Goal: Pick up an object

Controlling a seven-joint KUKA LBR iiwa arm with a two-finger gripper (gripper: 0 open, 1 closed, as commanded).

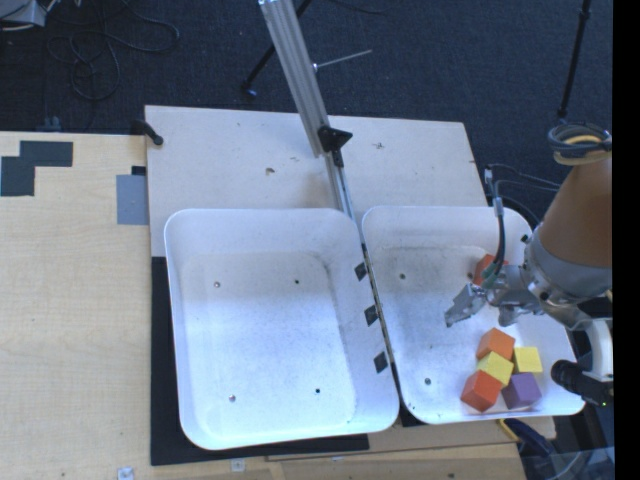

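The blocks lay huddled in the right bin's (pixel 420 238) near right corner: an orange block (pixel 495 345), two yellow ones (pixel 494 367) (pixel 528 359), a red-orange one (pixel 481 391) and a purple one (pixel 521 391), mostly touching. The gripper (pixel 468 306) hung just above and left of them over bare floor; whether it was open or closed on anything could not be told. A clean pick probably called for the orange block on the cluster's outer side, approached from the bin's open middle. The rim pressed close behind the purple and yellow blocks. The left bin (pixel 200 233) offered wide room.
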